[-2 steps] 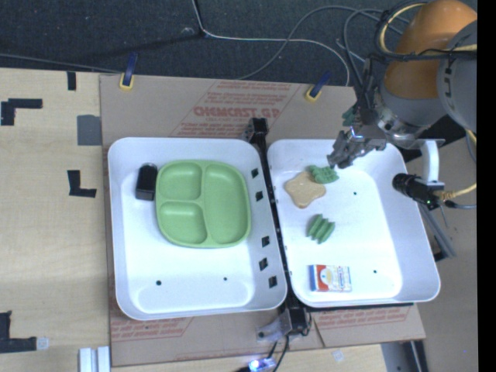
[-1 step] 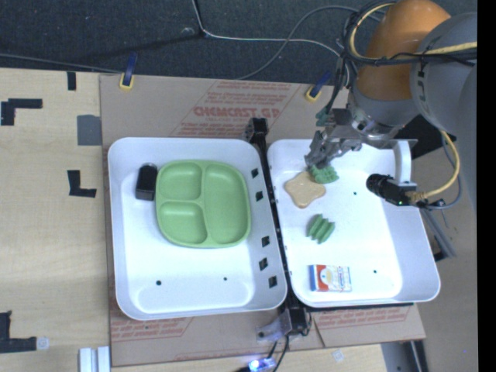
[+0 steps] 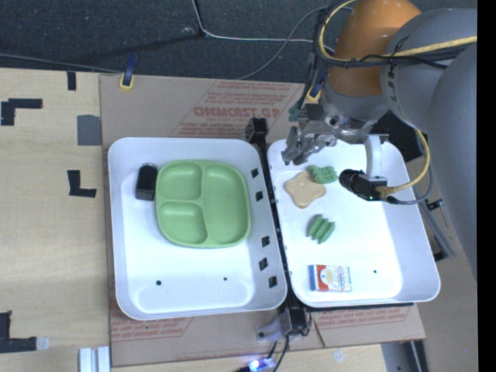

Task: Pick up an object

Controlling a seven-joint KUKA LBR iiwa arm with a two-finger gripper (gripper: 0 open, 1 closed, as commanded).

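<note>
Though hanging low over the far left corner of the right bin [image 3: 387, 239], gripped nothing visible with the tool [image 3: 304, 152]; apart or together, impossible to tell at this slant.

Found the nearest candidate, a tan toast-shaped piece [image 3: 304, 190], just on the near side of the tool, flat on the bin floor and apart from it. Ran its long axis roughly left to right, at a slight tilt. Judged a short shift toward the near wall, then a straight drop, as the likely way to straddle it across its narrow width.

Noted a small green lump [image 3: 324, 174] touching or just beside the toast's far right corner, close enough to get nudged or caught along with it.

Counted 2 more things in the same bin: green pods [image 3: 320, 228] near the middle, and a small printed carton [image 3: 331, 277] by the near wall, well apart from the tool.

Saw in the left bin [image 3: 194, 285] a green divided plate [image 3: 204, 204] with 3 compartments, and a black block [image 3: 146, 181] just beside its left rim, both well away from the tool.
</note>
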